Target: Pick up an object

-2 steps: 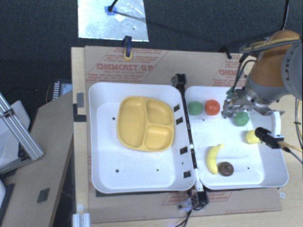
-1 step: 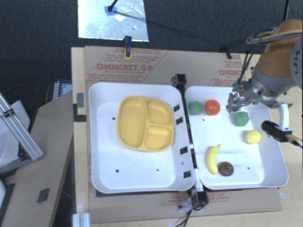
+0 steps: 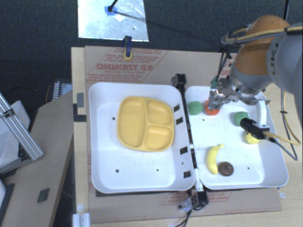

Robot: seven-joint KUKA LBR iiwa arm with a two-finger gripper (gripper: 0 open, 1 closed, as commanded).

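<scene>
My gripper (image 3: 215, 98) hangs low over the back of the right bin (image 3: 236, 174), directly above an orange-red object (image 3: 211, 110) that peeks out beneath it. A green round object (image 3: 194, 107) lies just left of that. Another green object (image 3: 240, 117) sits to the right, with a yellow object (image 3: 252, 137) partly under a black part in front of it. A banana (image 3: 213, 158) and a brown round object (image 3: 225, 169) lie near the bin's front. Whether anything sits between the fingers is hidden.
The left bin (image 3: 104, 169) holds a yellow divided plate (image 3: 144, 123). A black divider (image 3: 185, 126) runs between the bins. Cables trail at the right side of the right bin. The arm's orange band (image 3: 260, 41) looms over the back right.
</scene>
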